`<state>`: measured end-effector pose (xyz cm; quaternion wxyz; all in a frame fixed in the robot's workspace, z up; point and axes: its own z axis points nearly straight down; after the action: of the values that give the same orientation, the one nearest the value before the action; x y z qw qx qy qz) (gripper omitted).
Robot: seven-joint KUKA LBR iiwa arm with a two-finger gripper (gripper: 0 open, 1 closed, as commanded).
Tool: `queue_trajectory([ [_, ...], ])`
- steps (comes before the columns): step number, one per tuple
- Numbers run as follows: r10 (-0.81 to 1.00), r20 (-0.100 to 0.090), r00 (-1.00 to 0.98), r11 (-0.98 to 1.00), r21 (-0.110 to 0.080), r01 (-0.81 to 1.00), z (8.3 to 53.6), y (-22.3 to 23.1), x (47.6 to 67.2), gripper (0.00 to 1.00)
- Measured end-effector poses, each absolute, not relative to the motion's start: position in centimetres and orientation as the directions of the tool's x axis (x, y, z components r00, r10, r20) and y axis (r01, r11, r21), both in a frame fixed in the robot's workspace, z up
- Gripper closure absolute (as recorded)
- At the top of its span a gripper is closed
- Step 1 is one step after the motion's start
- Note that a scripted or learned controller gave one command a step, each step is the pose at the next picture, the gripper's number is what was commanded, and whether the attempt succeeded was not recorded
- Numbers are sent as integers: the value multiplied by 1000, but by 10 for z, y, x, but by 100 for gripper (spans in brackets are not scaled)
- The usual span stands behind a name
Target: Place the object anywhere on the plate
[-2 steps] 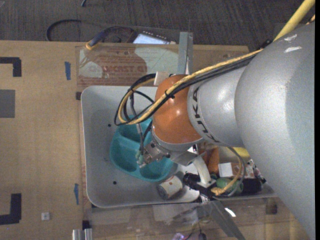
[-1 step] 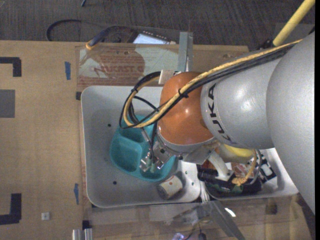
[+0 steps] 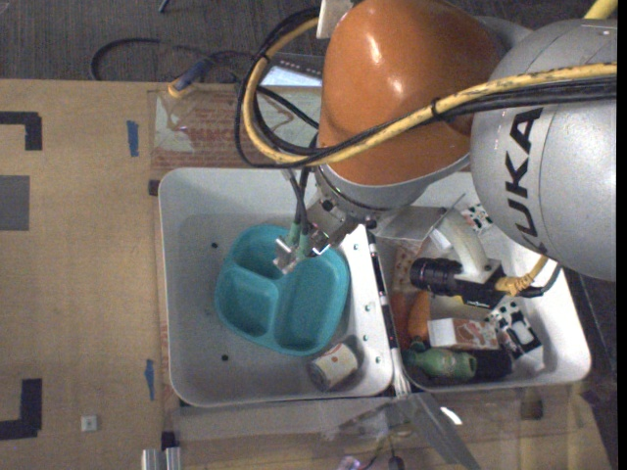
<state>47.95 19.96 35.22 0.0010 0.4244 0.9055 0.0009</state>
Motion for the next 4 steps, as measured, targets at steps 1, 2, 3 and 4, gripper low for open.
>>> queue_trajectory([
  [1, 684, 0, -729, 729, 1, 684, 248, 220, 495, 100],
  [2, 415, 1, -910, 910, 0, 415, 197, 221, 479, 100],
  [3, 492, -14, -870, 870, 20, 492, 94, 177, 485, 100],
  [4, 470, -16, -883, 883, 16, 469, 93, 189, 486, 100],
])
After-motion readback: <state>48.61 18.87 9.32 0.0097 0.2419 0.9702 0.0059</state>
